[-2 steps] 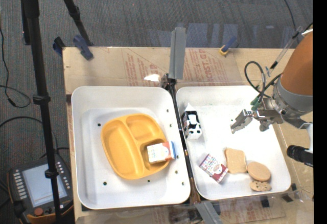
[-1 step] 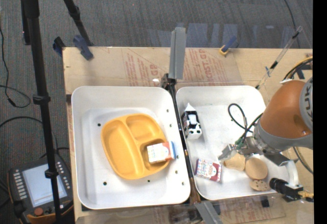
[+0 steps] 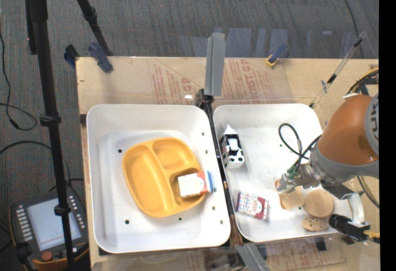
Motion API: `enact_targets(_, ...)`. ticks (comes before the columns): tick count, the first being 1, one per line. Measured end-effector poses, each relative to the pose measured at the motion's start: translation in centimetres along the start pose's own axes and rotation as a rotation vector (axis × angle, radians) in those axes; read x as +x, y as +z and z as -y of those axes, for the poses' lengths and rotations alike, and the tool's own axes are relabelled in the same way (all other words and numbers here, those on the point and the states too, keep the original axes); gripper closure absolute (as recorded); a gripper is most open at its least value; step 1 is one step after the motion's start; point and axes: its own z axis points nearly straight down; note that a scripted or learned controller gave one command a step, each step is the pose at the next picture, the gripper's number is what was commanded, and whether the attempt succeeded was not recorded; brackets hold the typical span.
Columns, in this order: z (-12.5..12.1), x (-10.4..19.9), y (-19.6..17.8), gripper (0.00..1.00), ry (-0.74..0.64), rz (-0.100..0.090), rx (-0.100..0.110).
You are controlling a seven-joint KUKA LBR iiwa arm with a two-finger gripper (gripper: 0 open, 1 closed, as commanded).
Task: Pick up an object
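We see the gripper (image 3: 289, 184) low in the right bin (image 3: 266, 116), just beside a tan cracker-like piece (image 3: 291, 200); we cannot tell its state. That piece looks light, stiff and brittle, so we would grasp it gently across its edges.

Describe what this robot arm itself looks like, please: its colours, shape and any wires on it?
The arm is rounded and bulky, with a broad orange band above a grey wrist section. A black cable loops out beside the wrist. The gripper at its end is small, metallic and pale grey, far slimmer than the arm. Part of a white letter shows on the grey casing at the frame's right edge.
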Motion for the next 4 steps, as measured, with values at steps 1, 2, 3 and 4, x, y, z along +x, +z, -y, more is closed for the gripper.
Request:
enact_targets(1, 0.0, 0.0, 0.0, 0.00, 0.000, 0.000, 0.000)
enact_targets(2, -5.3, -0.2, 0.6, 0.00, 0.002, 0.004, -0.006)
enact_targets(3, 1.9, 0.5, 0.6, 0.00, -0.139, 0.001, -0.006)
enact_targets(4, -5.8, 2.1, 0.5, 0.00, -0.233, 0.005, -0.009)
